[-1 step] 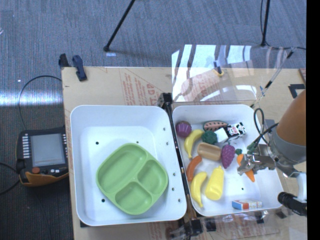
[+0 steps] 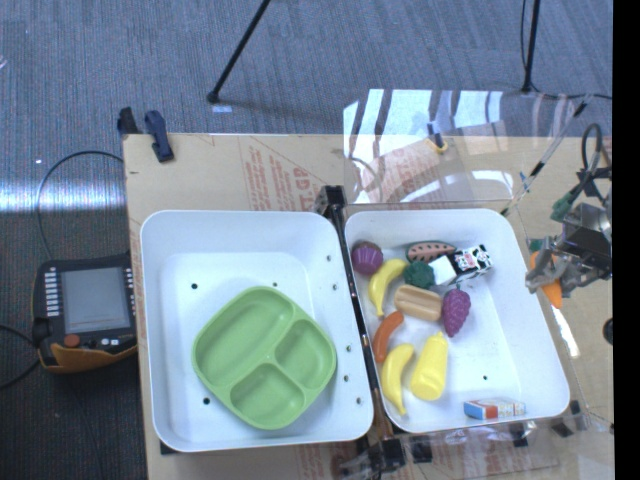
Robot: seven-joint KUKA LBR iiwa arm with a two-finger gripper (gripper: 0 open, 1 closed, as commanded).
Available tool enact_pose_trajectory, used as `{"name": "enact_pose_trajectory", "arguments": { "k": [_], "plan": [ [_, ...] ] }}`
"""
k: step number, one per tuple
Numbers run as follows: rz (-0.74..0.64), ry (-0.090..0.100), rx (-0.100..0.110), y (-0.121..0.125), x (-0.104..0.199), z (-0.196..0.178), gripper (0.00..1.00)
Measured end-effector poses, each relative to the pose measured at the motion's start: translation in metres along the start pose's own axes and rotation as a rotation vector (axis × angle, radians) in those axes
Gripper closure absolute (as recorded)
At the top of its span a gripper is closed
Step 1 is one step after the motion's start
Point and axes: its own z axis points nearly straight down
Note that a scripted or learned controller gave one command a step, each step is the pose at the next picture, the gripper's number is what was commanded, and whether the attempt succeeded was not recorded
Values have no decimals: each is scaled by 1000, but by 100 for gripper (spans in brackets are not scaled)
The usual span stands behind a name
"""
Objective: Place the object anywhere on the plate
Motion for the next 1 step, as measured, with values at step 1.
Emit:
{"name": "enact_pose_trajectory", "arguments": {
  "k": [1],
  "plan": [
    [296,-3,15,-4,66,78,100]
  ]
}}
